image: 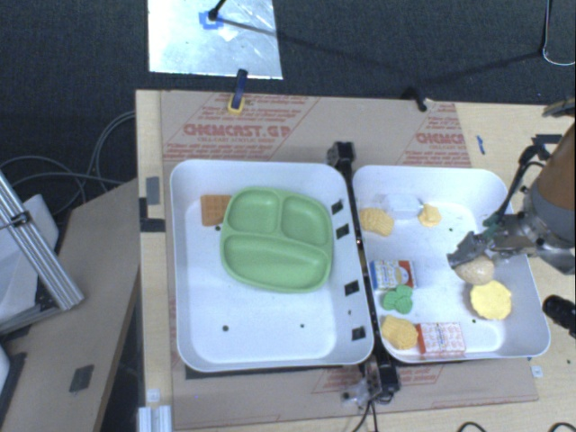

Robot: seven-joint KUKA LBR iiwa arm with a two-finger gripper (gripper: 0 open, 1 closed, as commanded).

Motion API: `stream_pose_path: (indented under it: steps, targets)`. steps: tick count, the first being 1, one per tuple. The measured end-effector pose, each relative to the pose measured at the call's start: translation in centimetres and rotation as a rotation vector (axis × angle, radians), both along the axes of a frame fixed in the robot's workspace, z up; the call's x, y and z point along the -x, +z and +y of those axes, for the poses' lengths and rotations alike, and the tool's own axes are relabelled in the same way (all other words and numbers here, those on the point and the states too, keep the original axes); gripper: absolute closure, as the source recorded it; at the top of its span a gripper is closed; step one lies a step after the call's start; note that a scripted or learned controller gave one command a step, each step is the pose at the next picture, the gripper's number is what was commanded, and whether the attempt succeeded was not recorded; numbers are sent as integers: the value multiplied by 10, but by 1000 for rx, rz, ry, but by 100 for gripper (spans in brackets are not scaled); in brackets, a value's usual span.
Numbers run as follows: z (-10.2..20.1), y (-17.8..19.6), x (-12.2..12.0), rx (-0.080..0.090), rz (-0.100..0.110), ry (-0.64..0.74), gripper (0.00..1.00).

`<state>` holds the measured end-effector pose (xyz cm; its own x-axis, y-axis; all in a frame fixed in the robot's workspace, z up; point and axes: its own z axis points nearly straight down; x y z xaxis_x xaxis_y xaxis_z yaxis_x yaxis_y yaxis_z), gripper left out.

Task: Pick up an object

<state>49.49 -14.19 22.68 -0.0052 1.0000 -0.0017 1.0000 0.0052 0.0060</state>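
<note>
Hovering low in the right shallow white bin (513, 196), grey two-finger gripper (468, 252) just above a pale beige rounded lump (477, 270). Finger spread: cannot tell. Beside it, a flat round yellow piece (491, 301).

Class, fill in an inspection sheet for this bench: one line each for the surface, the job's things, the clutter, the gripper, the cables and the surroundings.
Surface: cardboard-covered bench bearing a left bin and a right bin, side by side.
Job's things: right bin holds a yellow round piece, a beige lump, a green piece, two red-and-white packets and small yellow pieces.
Clutter: left bin holds a green divided plate and an orange square beside it.
Gripper: gripper low over the right bin, next to the beige lump; grasp cannot be judged.
Cables: grey cables left of the bench.
Surroundings: dark carpet, shiny sheet, metal frame.
</note>
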Motion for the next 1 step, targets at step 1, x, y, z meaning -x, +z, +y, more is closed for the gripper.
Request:
stream_pose_path:
  steps: [1]
  targets:
    - [46,4,-18,-3,3,4,100]
